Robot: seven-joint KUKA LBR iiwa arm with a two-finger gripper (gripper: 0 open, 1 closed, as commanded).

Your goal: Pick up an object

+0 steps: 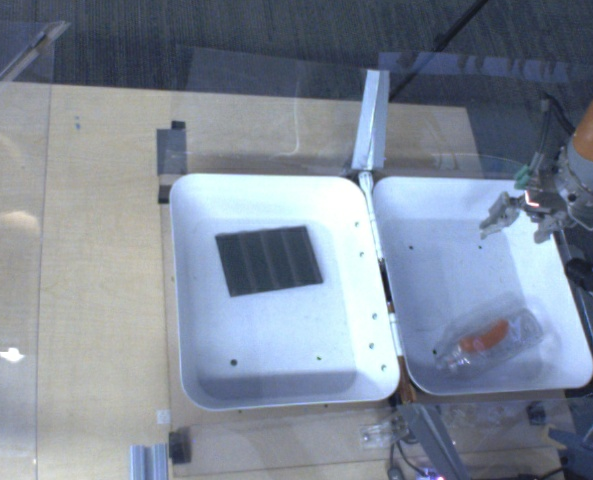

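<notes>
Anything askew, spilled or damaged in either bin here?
Nothing stands out. The dark ribbed mat lies flat, slightly rotated, in the left bin. The clear bottle with an orange label lies on its side in the right bin, below the pincer.

A single fixed camera sits above the desk (96,268) and looks down on it at a slant, facing away toward the dark carpet at the far edge. It stands far enough off to take in both white bins, the left bin (191,298) and the right bin (426,218), whole, side by side, mid-frame.
</notes>
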